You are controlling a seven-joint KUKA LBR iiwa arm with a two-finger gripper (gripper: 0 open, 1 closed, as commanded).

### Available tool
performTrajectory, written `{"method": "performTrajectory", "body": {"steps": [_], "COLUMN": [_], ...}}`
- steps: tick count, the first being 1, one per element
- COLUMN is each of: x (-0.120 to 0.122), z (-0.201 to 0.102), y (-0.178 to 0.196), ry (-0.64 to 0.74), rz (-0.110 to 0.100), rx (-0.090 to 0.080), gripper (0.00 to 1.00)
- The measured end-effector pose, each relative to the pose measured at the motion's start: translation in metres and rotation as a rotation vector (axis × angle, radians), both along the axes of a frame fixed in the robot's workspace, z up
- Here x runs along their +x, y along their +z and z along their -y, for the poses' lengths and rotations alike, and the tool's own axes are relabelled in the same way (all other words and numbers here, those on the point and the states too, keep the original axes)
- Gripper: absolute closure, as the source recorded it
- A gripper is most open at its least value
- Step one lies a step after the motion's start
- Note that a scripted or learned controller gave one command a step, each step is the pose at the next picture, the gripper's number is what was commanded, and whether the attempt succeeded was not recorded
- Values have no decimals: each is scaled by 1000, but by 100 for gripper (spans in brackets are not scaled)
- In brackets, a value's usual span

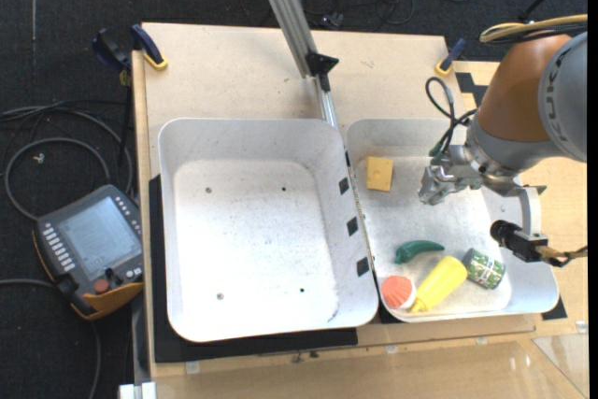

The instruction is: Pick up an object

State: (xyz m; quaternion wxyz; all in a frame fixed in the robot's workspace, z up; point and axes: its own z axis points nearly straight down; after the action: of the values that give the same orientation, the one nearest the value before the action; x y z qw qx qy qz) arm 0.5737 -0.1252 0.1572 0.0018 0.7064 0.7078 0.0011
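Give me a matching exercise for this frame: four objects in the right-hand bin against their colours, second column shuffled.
Objects:
1. bottle
2. can
3. sponge block
4. curved pepper-like piece

Colours:
A. dark green, plain
B. tan yellow, near the bin's far side
C. bright yellow
D. green with white markings

Pairs: 1-C, 2-D, 3-B, 4-A
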Motion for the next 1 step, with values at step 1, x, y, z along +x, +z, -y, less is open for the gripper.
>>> {"method": "performTrajectory", "body": {"steps": [1], "x": [8], "z": [9], "y": [55], "ry": [0], "rz": [2], "rx": [-1], "gripper": [100]}}
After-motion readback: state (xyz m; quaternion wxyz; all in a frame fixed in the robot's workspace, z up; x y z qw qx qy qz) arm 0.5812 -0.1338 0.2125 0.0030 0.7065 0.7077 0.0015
